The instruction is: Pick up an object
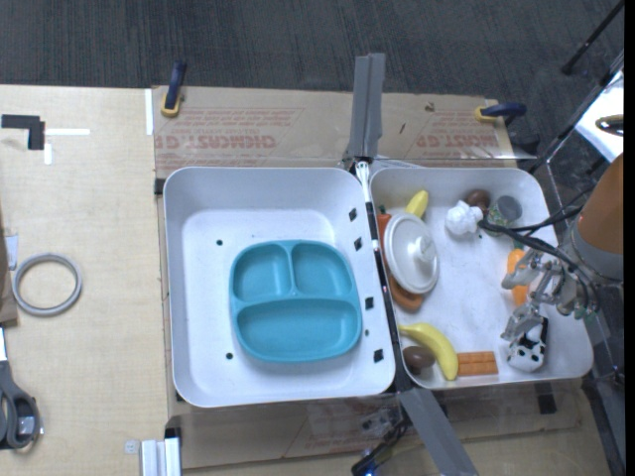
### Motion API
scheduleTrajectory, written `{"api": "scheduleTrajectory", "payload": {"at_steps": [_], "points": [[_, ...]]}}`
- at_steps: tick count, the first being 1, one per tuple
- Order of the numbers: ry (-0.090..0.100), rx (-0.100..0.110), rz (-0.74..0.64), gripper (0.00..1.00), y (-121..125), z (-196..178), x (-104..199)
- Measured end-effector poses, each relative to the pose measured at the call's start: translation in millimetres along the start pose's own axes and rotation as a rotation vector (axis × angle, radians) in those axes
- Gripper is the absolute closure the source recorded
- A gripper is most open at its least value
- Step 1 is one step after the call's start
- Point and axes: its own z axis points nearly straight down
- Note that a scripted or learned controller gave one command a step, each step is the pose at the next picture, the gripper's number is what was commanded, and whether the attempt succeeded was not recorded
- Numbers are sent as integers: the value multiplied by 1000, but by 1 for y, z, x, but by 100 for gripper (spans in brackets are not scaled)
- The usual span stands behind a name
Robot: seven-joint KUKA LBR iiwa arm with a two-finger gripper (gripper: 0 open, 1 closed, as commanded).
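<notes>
White plastic forms both bins on the surface; the left bin holds a blue divided plate, the right bin a clutter of toys. The tool hangs low at the right bin's near-right corner, just above a black-and-white cow figure, likely its target. How wide the tool stands, and whether it grips anything, I cannot tell. A banana, an orange block and a white lidded pot lie further left.
</notes>
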Motion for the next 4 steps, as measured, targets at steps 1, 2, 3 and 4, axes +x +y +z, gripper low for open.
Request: {"api": "scheduleTrajectory", "payload": {"at_steps": [1, 2, 3, 4], "points": [[-6, -1, 40, 0, 6, 12, -21], [-3, -1, 251, 0, 23, 13, 7], [-6, -1, 101, 0, 18, 12, -53], [-5, 0, 98, 100, 18, 5, -54]]}}
